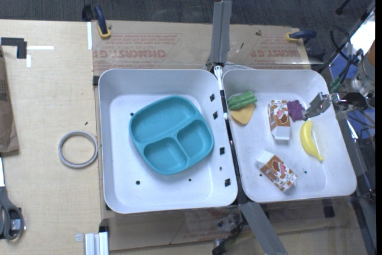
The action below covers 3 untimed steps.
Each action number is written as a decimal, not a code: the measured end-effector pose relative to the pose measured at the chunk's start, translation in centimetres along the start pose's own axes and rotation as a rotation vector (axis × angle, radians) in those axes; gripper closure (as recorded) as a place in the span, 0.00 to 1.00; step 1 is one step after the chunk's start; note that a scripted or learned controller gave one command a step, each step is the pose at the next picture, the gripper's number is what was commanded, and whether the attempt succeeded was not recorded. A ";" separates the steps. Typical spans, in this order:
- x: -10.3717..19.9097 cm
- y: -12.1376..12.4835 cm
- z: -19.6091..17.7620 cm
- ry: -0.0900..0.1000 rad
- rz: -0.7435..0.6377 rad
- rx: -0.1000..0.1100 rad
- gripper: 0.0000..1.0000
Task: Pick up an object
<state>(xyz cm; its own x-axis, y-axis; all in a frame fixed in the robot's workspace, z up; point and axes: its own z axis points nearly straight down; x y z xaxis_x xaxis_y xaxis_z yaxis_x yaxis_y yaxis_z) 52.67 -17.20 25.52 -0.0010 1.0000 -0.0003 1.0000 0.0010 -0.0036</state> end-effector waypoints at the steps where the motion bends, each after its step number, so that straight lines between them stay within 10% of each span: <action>1: 0.7 5.5 -1.7 -0.001 -0.230 -0.003 0.00; 3: 2.0 9.1 16.4 -0.001 -0.060 -0.002 0.00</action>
<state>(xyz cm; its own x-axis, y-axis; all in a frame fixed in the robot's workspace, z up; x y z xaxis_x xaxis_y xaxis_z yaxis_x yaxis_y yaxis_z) 61.73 -15.17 9.10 -0.0607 0.9982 -0.0010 0.9982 0.0607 -0.0017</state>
